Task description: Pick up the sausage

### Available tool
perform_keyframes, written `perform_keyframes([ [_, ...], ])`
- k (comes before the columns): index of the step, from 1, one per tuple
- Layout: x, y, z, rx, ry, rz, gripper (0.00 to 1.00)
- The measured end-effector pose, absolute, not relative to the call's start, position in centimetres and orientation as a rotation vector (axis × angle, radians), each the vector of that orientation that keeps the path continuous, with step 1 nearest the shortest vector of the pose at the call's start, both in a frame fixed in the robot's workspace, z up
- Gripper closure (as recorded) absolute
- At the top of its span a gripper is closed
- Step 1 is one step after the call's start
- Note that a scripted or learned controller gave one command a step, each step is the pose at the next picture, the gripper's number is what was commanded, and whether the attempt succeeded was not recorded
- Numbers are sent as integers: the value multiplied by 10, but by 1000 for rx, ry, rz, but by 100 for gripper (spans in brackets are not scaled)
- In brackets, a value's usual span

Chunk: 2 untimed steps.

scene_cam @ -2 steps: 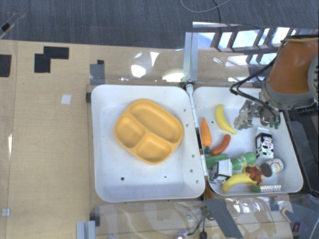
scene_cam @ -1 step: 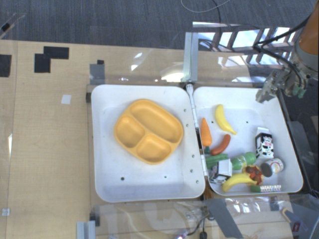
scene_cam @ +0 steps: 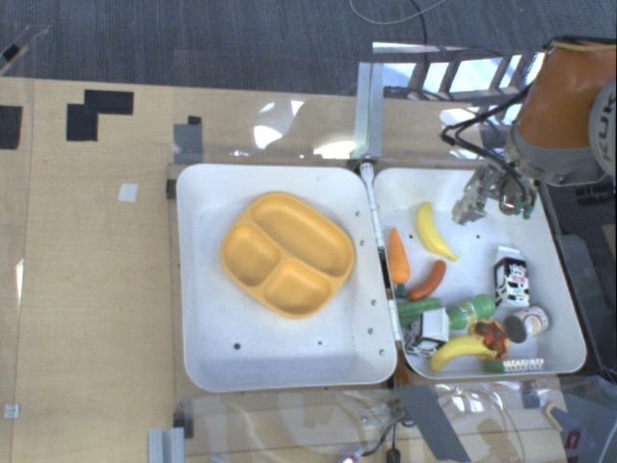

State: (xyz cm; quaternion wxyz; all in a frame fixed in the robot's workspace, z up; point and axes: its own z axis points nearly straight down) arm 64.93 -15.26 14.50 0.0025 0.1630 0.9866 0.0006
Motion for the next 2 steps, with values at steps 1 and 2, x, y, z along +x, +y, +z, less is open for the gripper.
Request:
perform_keyframes([
  [1, 621, -173, 218, 625, 3069, 0, 100],
  [2, 627, -205, 185, 654, 3065, 1, 100],
])
